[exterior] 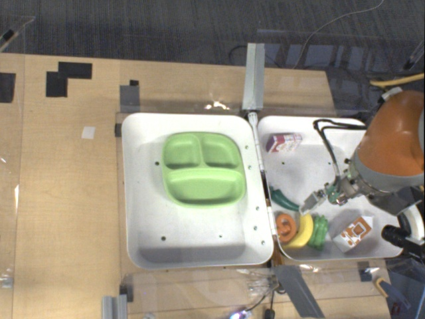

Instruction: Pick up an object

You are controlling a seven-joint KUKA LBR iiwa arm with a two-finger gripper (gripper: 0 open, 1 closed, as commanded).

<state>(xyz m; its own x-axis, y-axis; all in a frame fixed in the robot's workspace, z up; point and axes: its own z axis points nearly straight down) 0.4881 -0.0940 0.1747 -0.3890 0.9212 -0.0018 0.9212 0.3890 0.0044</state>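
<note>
**Now the claw hangs over the toy stack**

Right bin: the claw (317,198) hovers low, whether open or closed I can't tell, nothing visibly held. Just at its six o'clock lies the ring stack (302,229), orange, yellow, green, long axis running three-to-nine along the bin's (299,171) near wall.

A robotics lab: wooden bench (60,198) with white bins (143,244), loose cables (345,15), grey carpet (133,12)
</note>
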